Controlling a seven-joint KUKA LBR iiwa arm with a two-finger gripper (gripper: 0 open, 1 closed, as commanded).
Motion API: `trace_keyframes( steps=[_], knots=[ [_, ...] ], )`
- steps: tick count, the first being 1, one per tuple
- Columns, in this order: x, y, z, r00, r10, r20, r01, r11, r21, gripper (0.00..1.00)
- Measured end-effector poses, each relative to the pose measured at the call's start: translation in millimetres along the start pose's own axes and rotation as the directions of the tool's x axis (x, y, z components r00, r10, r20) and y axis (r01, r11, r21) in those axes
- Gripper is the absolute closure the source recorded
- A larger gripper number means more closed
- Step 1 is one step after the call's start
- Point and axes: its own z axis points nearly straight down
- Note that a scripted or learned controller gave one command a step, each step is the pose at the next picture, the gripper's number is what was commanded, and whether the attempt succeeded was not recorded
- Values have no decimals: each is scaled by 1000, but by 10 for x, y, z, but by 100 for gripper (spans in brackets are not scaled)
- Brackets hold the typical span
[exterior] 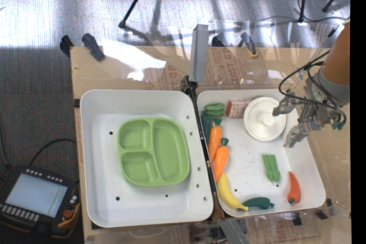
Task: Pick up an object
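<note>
My gripper [287, 126] hangs over the right side of the right bin [318, 175], at the right edge of a white round lid [263, 118]. Its two fingers stand apart, open, with nothing between them. Below it in the bin lie a green okra-like piece [271, 168] and an orange-red chili [293, 188]. Along the bin's left side sit two carrots [215, 140] [221, 162], a yellow banana [227, 192] and a dark green pepper [258, 202]. A brown can [237, 108] and green pieces [214, 111] lie at the back left.
The left bin [97, 123] holds a green divided plate [153, 151]. A grey post [198, 55] rises at the back between the bins. A teach pendant [35, 196] lies off the bench at lower left. Cables loop near the wrist [300, 74].
</note>
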Motion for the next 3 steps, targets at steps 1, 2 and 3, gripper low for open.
trace_keyframes(
  steps=[1, 2, 3],
  knots=[
    [511, -18, 1079, 994, -108, -8, 108, 994, -4, 0],
    [468, 16, 949, 993, -116, 1, 116, 993, -2, 100],
    [-1, 213, -328, 985, -171, 14, 171, 985, 6, 100]
  ],
)
